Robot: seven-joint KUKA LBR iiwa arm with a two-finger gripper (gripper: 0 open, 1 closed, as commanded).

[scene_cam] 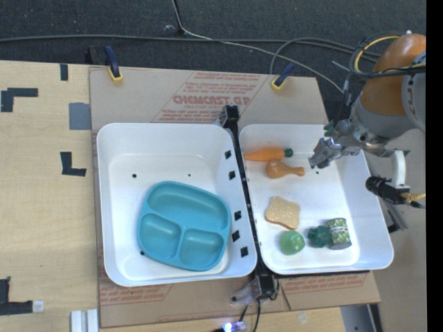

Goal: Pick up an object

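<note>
The gripper (322, 154) hangs over the upper right part of the right bin (370, 206); whether it is spread or pressed together cannot be told from this angle, and nothing is visibly caught in it. Just left of it lie a drumstick (284, 171) and a carrot (266, 155); nearer the front sit bread (282, 213), a green ball (292, 242), broccoli (319, 236) and a can (338, 232). The left bin (114, 185) holds a blue tray (183, 225).

The arm (387, 95) runs off the right edge — its end effector (322, 155) is too small to read.
</note>
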